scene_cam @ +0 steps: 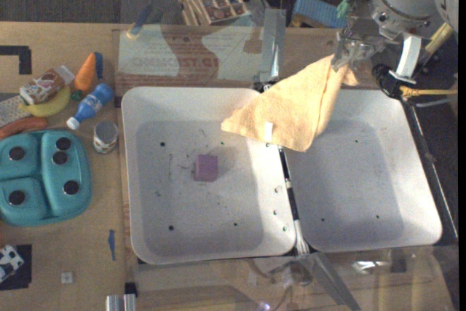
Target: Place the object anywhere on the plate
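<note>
A cloth [291, 113] is pinched by one corner in the claw [348, 54]; hanging below-left, it may slip free.

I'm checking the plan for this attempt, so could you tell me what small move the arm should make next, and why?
Probably a short lift. The gripper pinches the top corner of the yellow cloth, which hangs across the divide between the left bin and the right bin, its low edge near the rims. No plate is obvious, so raising it first avoids snagging.

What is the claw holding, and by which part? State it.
The claw holds the yellow cloth by its upper right corner; the rest hangs down across the seam between the two bins.
</note>
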Controlling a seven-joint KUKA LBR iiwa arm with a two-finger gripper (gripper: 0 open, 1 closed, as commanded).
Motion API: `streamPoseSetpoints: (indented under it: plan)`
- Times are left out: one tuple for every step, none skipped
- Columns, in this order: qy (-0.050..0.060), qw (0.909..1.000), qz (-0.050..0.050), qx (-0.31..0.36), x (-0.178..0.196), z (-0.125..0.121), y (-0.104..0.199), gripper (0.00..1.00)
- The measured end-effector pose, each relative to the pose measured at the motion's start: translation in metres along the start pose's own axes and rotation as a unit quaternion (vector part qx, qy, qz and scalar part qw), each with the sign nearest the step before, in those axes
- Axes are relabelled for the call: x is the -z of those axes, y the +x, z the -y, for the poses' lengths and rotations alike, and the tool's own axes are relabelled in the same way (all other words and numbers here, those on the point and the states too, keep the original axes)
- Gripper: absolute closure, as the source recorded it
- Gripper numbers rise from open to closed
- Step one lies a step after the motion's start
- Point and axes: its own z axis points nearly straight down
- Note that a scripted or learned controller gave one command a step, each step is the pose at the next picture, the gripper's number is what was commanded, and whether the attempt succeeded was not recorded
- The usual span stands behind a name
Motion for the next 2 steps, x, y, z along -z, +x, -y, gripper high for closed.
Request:
streamPoseSetpoints:
  plan:
    - [0.001,0.9974,0.0,0.072,-0.102,0.0,-0.006,1.0]
    - [0.001,0.9993,0.0,0.037,-0.125,0.066,-0.004,1.0]
